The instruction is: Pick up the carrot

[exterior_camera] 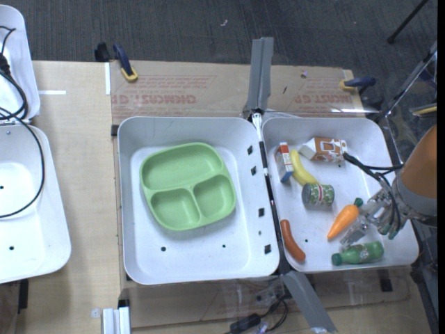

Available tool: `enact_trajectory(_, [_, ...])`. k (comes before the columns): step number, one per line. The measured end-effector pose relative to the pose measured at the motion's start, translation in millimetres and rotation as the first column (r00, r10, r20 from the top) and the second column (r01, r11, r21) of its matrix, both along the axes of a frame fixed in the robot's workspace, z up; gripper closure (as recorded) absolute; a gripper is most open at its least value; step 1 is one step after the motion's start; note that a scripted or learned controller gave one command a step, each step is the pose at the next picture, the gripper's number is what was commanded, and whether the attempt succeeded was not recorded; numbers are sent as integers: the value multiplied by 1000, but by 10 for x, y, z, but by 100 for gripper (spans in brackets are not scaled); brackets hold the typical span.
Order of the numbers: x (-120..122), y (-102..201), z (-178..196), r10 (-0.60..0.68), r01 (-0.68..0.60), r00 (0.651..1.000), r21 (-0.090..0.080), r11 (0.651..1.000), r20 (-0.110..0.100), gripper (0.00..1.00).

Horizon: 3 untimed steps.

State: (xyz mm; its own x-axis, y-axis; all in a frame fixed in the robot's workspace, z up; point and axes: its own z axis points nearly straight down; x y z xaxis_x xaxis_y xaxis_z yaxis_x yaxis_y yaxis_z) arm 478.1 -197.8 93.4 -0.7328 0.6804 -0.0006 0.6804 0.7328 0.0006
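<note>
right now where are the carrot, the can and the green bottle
carrot [343,222], camera view, middle of its orange body
can [318,195], camera view, its side label
green bottle [359,254], camera view, middle of its body

Carrot: orange, tapered, green top. Lies tilted in right bin, pointed tip toward lower left, green end toward upper right. Sits just right of and below small can, its body apart from can; green bottle lies just below it.
</note>
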Motion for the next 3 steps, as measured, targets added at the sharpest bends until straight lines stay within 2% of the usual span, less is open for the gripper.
enact_trajectory(1, [9, 2, 88, -2, 2, 1000, 0, 1000, 2, 100])
enact_trajectory(2, [438, 905, -19, -20, 20, 1000, 0, 1000, 0, 100])
enact_trajectory(3, [118, 1631, 976, -326, 326, 945, -1, 945, -1, 100])
